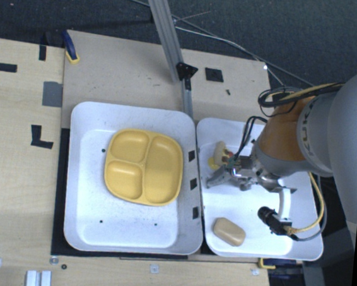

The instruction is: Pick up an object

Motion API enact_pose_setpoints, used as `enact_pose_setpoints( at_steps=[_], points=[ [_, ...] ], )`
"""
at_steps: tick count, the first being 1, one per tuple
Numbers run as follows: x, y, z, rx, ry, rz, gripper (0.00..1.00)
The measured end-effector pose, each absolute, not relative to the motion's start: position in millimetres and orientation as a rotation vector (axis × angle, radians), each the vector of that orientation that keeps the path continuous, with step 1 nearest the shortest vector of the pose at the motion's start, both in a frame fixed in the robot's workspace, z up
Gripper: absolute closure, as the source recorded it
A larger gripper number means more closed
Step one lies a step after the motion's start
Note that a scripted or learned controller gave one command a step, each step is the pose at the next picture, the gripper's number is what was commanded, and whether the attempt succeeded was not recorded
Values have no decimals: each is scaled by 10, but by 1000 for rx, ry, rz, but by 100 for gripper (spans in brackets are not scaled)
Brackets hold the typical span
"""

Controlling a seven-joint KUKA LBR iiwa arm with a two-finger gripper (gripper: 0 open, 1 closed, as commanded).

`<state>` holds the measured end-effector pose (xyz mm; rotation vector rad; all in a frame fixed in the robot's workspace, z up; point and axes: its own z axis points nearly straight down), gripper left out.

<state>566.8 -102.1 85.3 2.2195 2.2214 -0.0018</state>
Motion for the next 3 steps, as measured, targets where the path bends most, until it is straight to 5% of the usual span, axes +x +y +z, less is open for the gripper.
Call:
enact_pose_setpoints(
  at_steps=[1,3],
  points=[
    [5685,-1017,980,2215,2220,4,100],
    [5810,-1086,1905,2220,2220,2,100]
  ],
)
